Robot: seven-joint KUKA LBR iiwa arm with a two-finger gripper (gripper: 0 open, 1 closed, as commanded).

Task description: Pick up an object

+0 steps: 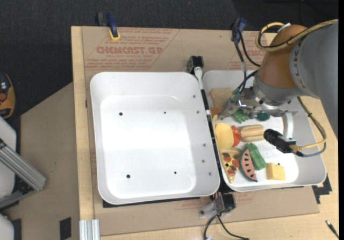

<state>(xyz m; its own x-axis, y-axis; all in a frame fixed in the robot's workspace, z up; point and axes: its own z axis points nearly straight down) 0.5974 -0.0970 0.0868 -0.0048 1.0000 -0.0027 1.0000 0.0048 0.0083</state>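
On the desk (80, 126) the left bin (150, 131) lies bare; the right bin (309, 171) holds toy food (a watermelon slice (246, 164), a cheese wedge (276, 171), a hot dog (251, 133)). The hand (244, 105) hangs low over that bin's far end, and whether it grips anything I cannot tell.
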